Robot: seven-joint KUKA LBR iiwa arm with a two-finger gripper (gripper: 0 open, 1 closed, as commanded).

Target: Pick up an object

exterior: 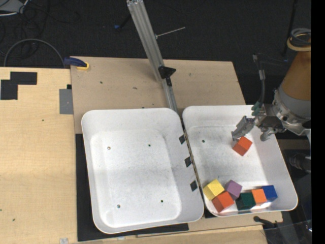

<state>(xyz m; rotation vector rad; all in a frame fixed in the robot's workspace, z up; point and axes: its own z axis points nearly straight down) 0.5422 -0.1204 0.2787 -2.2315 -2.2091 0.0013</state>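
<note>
The gripper (253, 129) reaches in from the right over the right bin (218, 121), its grey wrist and orange band at the frame's edge. Its two fingers (241, 129) are spread wide apart — one points down-left toward the bin floor, the other sits further right near the bin's rim — and nothing lies between them. An orange-red cube (242, 146) rests tilted on the bin floor just below the left finger, very close to its tip; whether they touch cannot be told. Along the bin's near edge a cluster of blocks sits packed together: a yellow cube (214, 188), a purple cube (233, 188), a red cube (223, 201), a dark green cube (246, 201), an orange cube (259, 195) and a blue cube (270, 192). The left bin (101, 121) lies beside it on the wooden table (122, 83).
</note>
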